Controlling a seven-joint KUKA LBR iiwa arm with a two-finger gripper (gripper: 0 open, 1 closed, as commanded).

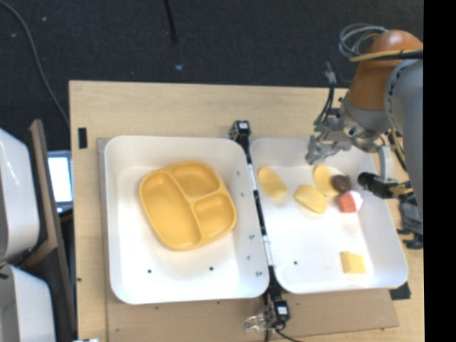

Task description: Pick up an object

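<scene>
Gripper (322, 148) is seen at the upper edge of the right bin (370, 273); finger state cannot be told, and nothing is seen held. Just below it lie 3 yellow pieces (311, 199), a brown object (341, 183) and a pink object (348, 202). A yellow divided plate (187, 204) occupies the left bin (128, 276).

Yellow divided plate (187, 205), white bins (121, 276), pale yellow pieces (271, 182), red-pink object (348, 203), yellow block (353, 262), orange arm band (377, 70)
</scene>
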